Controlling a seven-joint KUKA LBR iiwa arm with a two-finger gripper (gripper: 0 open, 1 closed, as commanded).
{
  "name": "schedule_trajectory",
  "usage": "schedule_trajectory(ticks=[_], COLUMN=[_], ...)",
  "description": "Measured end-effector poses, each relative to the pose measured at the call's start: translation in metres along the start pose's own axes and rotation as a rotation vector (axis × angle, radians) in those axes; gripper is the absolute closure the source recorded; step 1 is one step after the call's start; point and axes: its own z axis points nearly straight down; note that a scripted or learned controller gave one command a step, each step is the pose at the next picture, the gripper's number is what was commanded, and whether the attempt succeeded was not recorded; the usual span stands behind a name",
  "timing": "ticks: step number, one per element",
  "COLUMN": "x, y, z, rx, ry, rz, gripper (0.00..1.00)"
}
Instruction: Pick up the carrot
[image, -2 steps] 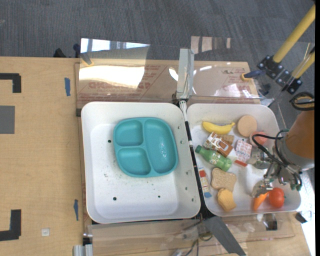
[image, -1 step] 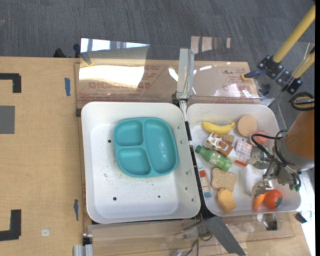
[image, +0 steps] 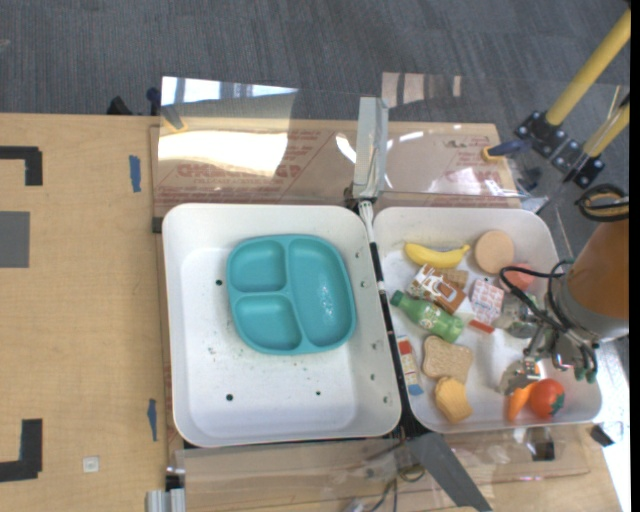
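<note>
Gripper (image: 527, 375) hovers just above the carrot (image: 516, 402) beside the tomato (image: 545, 398); its opening cannot be told

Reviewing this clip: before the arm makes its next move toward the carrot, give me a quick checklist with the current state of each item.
1. Carrot in sight: ok, orange, lying in the right bin near its front corner.
2. Hand positioned at the carrot: ok, it sits just above it.
3. Carrot between the fingers: cannot tell, the wrist and cables hide them.
4. Room around the carrot: not ok, the tomato touches its right side.
5. Other food out of the way: ok, the cheese and bread slice lie apart to the left.
</note>
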Motion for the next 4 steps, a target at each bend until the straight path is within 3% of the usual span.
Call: schedule_trajectory(ticks=[3,4], x=[0.0003,-0.0005], y=[-0.0005,-0.0041], z=[0.0004,0.0015], rx=[-0.003,-0.005], ry=[0.003,0.005], rz=[0.004,0.072], gripper=[0.0,0.0])
